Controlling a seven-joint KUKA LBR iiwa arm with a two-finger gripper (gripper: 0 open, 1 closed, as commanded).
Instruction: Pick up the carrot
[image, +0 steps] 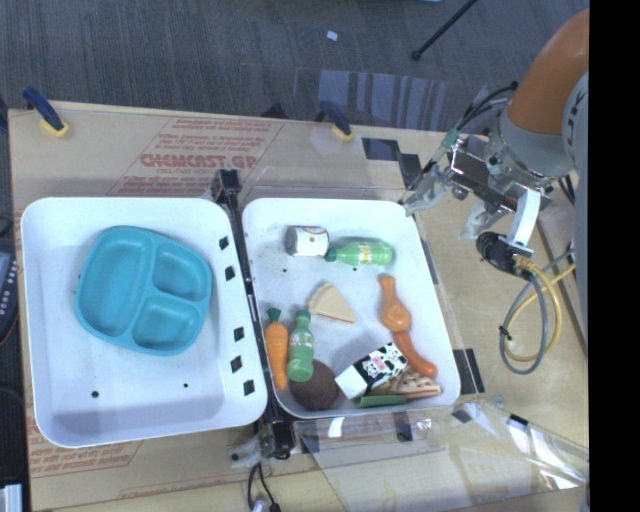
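Overhead, a slanted camera looks down on two shallow white bins side by side, and the gripper (440, 185) sits well above and beyond the far right corner of the right bin (428, 262), nowhere near its target; whether it is open or closed cannot be told from this angle. In the right bin the carrot (276, 347) lies along the left wall, near the front left corner, its long axis running roughly front to back in the view, green stem end toward the far side and orange tip toward the near rim. Just beside it on the right, nearly parallel and seemingly touching, stands or lies a small green bottle (300, 348), and a brown round object (317, 386) sits at the carrot's near end. The likely trouble is crowding: with the bin wall on one side and the bottle on the other, one finger could land on the bottle or the wall, nudging the carrot away or closing on the wrong thing. Fingers closing across the carrot's width would probably fare best. In the left bin rests a blue divided plate (145, 288), well apart from all this
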